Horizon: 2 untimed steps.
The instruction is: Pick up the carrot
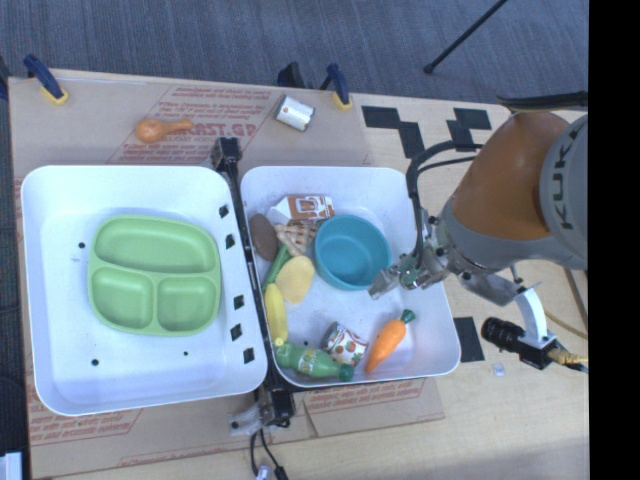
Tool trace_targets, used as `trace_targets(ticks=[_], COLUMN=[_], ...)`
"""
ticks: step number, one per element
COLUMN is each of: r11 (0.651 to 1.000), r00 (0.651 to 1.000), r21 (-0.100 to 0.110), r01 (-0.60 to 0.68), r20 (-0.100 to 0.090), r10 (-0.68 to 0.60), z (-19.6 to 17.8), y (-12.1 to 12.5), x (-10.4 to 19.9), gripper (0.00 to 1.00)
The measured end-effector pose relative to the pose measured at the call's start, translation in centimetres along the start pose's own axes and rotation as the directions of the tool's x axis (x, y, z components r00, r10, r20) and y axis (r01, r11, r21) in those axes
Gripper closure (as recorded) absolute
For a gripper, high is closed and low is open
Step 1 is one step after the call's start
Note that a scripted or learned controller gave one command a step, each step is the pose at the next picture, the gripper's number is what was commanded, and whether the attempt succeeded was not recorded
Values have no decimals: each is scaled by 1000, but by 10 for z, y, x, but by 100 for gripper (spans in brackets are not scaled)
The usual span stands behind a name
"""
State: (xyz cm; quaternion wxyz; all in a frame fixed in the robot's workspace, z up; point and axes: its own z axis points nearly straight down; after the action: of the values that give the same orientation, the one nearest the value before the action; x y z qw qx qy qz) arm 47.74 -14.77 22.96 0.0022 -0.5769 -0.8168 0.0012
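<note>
- Nearest the camera, along the front wall of the right bin (440,353), lie a green bottle (312,362), a small printed can (345,344) and the carrot (388,340).
- The carrot rests on the bin floor, tilted, its green top toward the gripper and apart from it.
- A yellow banana (275,313) lies by the bin's left wall, with a pale round piece (295,279) just beyond it.
- The gripper (408,275) hangs above the carrot, just right of the blue bowl (351,251); whether its fingers are apart or together cannot be told.
- The left bin (40,268) carries a green divided plate (156,273).
- Behind the bowl sit a brown item (264,236) and a small carton (310,208).
- Farthest, on the table (120,98), lie an orange spoon (160,128) and a white cylinder (294,113).
</note>
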Motion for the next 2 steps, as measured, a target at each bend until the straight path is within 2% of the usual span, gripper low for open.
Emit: trace_targets(ticks=[1, 2], r11=[993, 992], r00=[993, 992], r21=[9, 5], r01=[119, 129], r20=[-9, -6], r10=[-118, -129], z=[129, 116], y=[-14, -11], x=[-28, -28], gripper=[0, 100])
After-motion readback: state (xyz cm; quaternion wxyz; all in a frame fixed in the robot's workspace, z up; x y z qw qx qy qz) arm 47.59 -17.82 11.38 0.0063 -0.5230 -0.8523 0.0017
